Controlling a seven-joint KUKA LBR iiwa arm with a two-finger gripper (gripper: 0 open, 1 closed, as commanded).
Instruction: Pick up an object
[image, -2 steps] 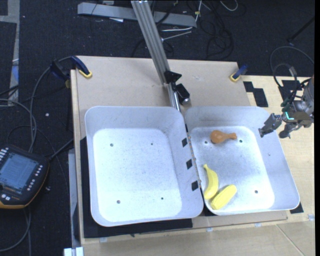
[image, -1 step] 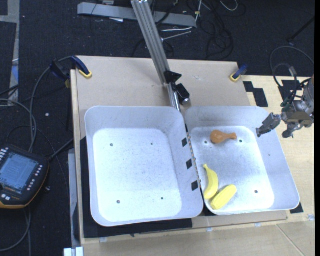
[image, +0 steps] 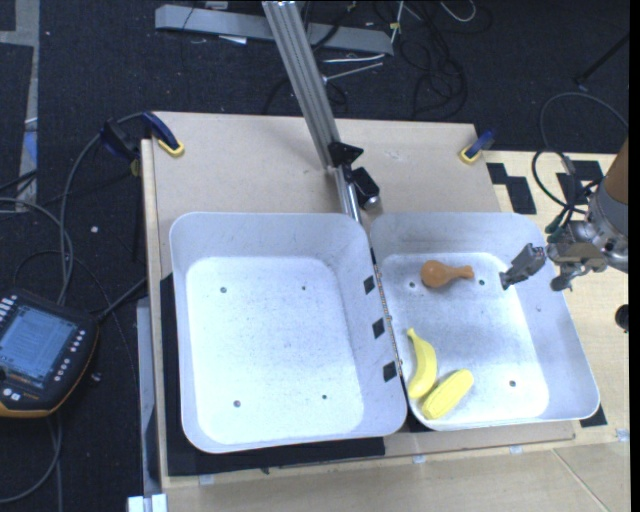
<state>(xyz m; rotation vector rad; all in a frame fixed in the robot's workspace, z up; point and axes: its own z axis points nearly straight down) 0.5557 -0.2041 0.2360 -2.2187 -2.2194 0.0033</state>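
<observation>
Hovering over the right bin's (image: 560, 330) far-right rim, the claw (image: 545, 268) has fingers spread, nothing between them. An orange drumstick-shaped toy (image: 443, 274) lies just left of it; a banana (image: 423, 362) and a yellow oblong piece (image: 447, 393), touching, sit left and nearer the camera. Left bin (image: 200, 300) well beyond.

I count two white bins, one (image: 270, 340) far from my tool (image: 545, 268), one (image: 560, 350) below it. That nearer bin holds three items: one banana (image: 423, 362), one yellow lemon-like piece (image: 447, 394), one orange drumstick-shaped toy (image: 443, 274).
</observation>
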